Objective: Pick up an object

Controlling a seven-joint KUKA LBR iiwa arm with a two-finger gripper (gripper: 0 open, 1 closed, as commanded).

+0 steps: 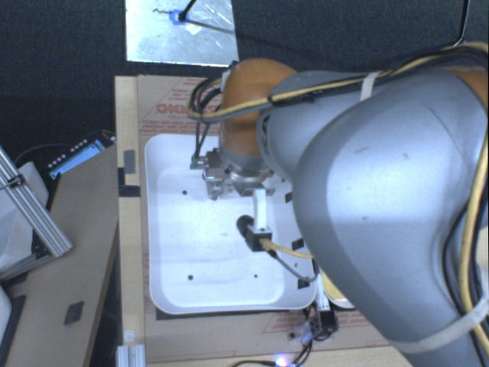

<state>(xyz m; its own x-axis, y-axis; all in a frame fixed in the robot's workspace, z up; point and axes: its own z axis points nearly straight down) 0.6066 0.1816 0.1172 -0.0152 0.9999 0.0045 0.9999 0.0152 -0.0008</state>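
Observation:
My gripper [215, 185] hangs low over the far part of the left white bin [172, 228], under the orange band of the wrist [248, 102]. The grey arm [382, 205] reaches in from the right and hides the right bin and the right side of the left bin. I can make out no loose object on the white floor that shows, only a few small dark dots [190, 277].
The bin rests on a cardboard sheet [164, 102]. A shiny metal plate [179, 21] lies beyond it at the top. At the left are an aluminium rail [34, 212] and a blue-and-black strip [76, 155] on the brown bench.

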